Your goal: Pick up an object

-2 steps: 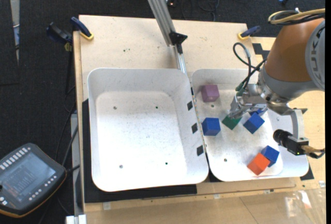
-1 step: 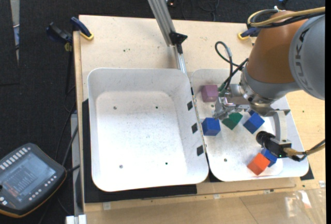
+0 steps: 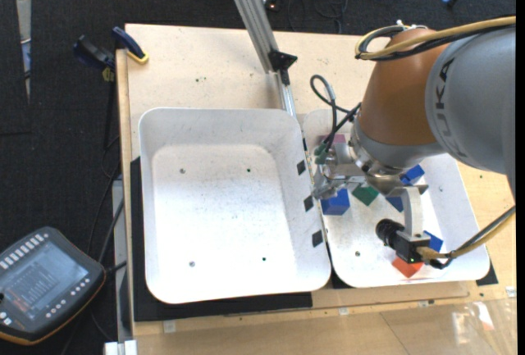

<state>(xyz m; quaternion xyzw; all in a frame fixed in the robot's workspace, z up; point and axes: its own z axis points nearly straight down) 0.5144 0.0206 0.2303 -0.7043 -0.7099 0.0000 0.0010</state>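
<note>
Several small blocks lie in the right bin [image 3: 459, 263]: a blue cube [image 3: 335, 202] near its left wall, a green block [image 3: 364, 195] just beside it, another blue block [image 3: 412, 175] further right, and an orange-red block [image 3: 407, 267] toward the front edge. Above the blue cube hangs the gripper [image 3: 332, 181], low over the bin; whether its fingers are parted or clenched cannot be told. The arm [image 3: 426, 91] slants in from the right, its orange band [image 3: 398, 95] bulking over the wrist, cables trailing. Beside it the left bin [image 3: 221, 206] shows speckled white plastic with rounded corners. Both bins rest on a pale wooden bench [image 3: 205, 58], a dark floor around it, a handheld control pendant [image 3: 41, 284] at lower left.
</note>
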